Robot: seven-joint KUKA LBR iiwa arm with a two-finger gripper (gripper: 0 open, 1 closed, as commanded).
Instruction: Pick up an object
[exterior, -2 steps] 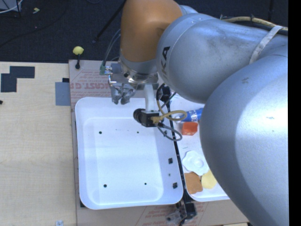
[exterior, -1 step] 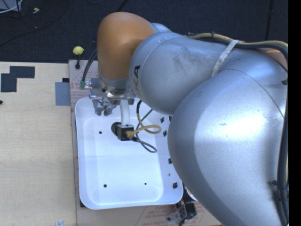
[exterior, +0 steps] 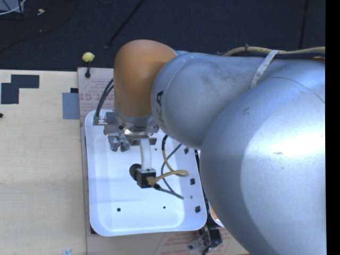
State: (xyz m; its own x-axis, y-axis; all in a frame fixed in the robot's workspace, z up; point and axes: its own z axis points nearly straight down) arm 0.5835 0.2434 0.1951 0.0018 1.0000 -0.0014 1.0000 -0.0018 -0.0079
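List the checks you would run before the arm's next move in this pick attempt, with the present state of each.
1. Gripper over a bin: ok. It hangs above the far left part of the white bin.
2. Target object chosen: cannot tell. The arm hides the bin's far right part.
3. Gripper load: cannot tell from this angle.
4. Clearance to the bin's far rim: cannot tell. The gripper looks close to it, and its height cannot be read from this view.
5. Bin seating: ok. It lies flat on the bench, with its near rim unobstructed.
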